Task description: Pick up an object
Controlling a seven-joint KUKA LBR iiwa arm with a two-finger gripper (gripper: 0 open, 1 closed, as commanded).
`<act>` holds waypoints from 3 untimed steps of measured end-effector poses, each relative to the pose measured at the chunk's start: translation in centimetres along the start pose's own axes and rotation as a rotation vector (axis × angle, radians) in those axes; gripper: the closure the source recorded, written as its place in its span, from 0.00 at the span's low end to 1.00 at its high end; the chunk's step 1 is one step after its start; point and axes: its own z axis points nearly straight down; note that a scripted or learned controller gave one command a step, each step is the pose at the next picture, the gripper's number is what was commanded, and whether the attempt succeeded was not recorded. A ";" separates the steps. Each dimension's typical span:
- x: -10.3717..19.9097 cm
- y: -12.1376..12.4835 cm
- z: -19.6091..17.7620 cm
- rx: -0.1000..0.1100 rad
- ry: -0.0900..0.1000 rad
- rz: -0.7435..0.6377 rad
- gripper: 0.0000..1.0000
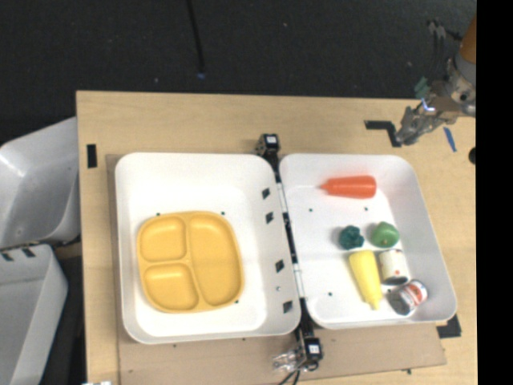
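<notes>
The right bin (pixel 321 295) holds an orange carrot (pixel 349 186) near its back, a dark green broccoli-like piece (pixel 350 237), a light green round fruit (pixel 386 234), a yellow corn-like piece (pixel 366 277) and two small cans (pixel 393 265) (pixel 406 297) at the front right. My gripper (pixel 414 123) hangs at the far right, above the bench behind the right bin's back corner, well apart from all the objects. Nothing shows between its fingers.
The left bin (pixel 184 175) bears a yellow divided plate (pixel 191 260). A hinge strip with black clips (pixel 284 239) runs between the bins. Bare wooden bench (pixel 200 119) lies behind both bins. A white object (pixel 32 191) stands off the bench's left edge.
</notes>
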 end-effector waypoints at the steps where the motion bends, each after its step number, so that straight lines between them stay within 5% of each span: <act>1: 5.4 -1.1 -0.4 0.005 0.002 -0.003 1.00; 3: 16.7 -3.2 0.5 0.007 0.003 -0.004 1.00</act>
